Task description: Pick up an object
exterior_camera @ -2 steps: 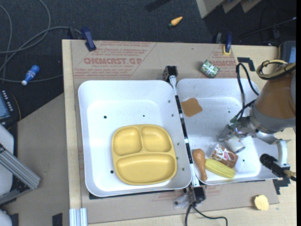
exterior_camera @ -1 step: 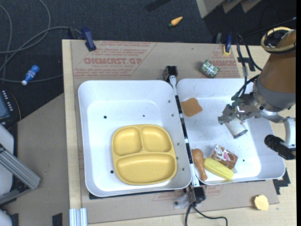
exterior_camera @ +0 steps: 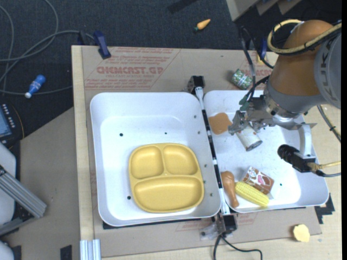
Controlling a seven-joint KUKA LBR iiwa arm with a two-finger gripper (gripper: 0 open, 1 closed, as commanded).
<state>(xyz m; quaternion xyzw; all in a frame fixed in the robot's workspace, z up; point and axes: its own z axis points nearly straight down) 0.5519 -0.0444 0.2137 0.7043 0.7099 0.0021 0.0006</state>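
My gripper (exterior_camera: 242, 125) hangs over the upper left part of the right bin (exterior_camera: 303, 196). A small silver can (exterior_camera: 250, 139) lies tilted right under it, touching or nearly touching; whether it is gripped is unclear. A flat brown piece (exterior_camera: 219, 123) lies just left of the gripper by the bin's wall. At the bin's front lie a hot dog (exterior_camera: 230, 188), a yellow corn cob (exterior_camera: 252, 194) and a brown snack packet (exterior_camera: 259, 180), close together.
The left bin (exterior_camera: 108, 118) holds a yellow divided plate (exterior_camera: 165, 176). A green can (exterior_camera: 241, 79) stands on the bench behind the right bin. A yellow lump (exterior_camera: 301, 233) lies on the bench at the front right. A blue clamp (exterior_camera: 101, 44) sits at the bench's back left.
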